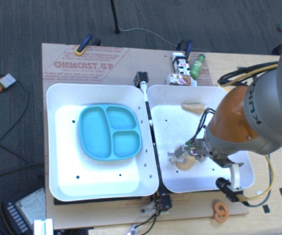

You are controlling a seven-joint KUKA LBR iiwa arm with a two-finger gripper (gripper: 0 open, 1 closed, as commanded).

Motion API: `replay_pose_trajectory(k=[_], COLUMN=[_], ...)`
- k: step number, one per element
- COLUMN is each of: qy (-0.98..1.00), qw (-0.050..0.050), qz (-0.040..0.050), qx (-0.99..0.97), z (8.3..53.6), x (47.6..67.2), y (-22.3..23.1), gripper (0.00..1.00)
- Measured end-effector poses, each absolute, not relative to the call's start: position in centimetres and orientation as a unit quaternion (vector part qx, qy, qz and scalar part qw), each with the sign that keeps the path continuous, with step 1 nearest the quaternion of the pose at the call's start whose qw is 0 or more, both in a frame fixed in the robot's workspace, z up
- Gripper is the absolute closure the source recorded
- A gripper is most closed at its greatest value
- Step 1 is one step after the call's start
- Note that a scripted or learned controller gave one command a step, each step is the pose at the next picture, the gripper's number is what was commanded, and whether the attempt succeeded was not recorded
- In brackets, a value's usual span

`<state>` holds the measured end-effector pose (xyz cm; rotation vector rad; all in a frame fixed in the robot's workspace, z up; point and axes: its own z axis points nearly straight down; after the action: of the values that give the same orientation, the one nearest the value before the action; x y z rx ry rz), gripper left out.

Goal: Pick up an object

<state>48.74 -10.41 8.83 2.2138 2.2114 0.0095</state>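
Two candidate objects lie in the right bin (243, 177): a tan piece (185, 164) near the front and a second tan piece (193, 107) near the rear wall. The gripper (181, 153) is lowered, touching or just above the front piece. Jaw state cannot be determined. No object is seen lifted, so grasping and raising remain. The left bin (62, 180) holds a blue divided plate (109, 131).

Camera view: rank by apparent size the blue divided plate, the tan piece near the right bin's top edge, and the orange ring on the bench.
1. Blue divided plate, far the largest.
2. Tan piece.
3. Orange ring, slightly smaller; close call.
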Motion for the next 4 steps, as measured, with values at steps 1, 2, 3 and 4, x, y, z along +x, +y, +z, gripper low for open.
replay_pose_trajectory(k=[1, 2, 3, 4], qy=[0.706, 0.708, 0.708, 0.708], qw=[0.007, 0.001, 0.0, 0.001], qz=[0.0024, 0.0004, -0.0015, -0.0023], qx=[0.708, 0.707, 0.707, 0.707], z=[9.8, 22.0, 22.8, 23.8], x=[48.8, 55.3, 55.3, 55.3], y=[-10.6, -4.9, -5.0, -5.0], gripper=[1.0, 1.0, 1.0, 1.0])
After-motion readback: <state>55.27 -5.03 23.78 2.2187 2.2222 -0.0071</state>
